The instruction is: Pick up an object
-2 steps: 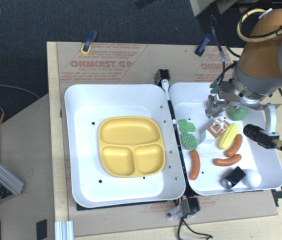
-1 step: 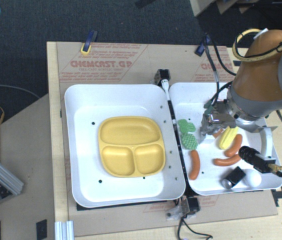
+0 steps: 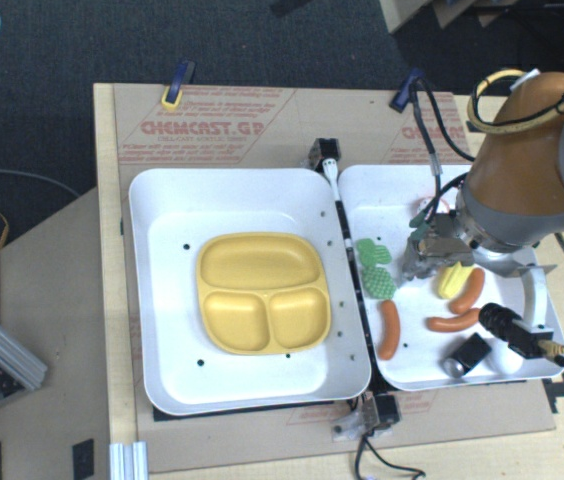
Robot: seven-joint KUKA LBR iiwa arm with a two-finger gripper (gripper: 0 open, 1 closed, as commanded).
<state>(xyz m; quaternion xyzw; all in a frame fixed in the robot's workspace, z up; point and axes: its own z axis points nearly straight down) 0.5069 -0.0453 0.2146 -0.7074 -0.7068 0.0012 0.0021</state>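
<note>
Arm over right bin [image 3: 402, 368]. Gripper [image 3: 424, 253] low near bin middle; jaw state cannot be told from this angle. Nearest candidate: yellow piece [image 3: 451, 281], just right of gripper, long axis tilted upright. Sausages [image 3: 468, 290], [image 3: 453, 320], [image 3: 389, 329] lie beyond, toward near edge. Green items [image 3: 373, 268] left of gripper. Yellow tray [image 3: 263, 292] in left bin [image 3: 162, 268].

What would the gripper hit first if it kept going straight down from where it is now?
Probably the white floor of the right bin, in the gap between the green item and the yellow piece. The gripper hangs over that spot, though depth is unclear.
</note>
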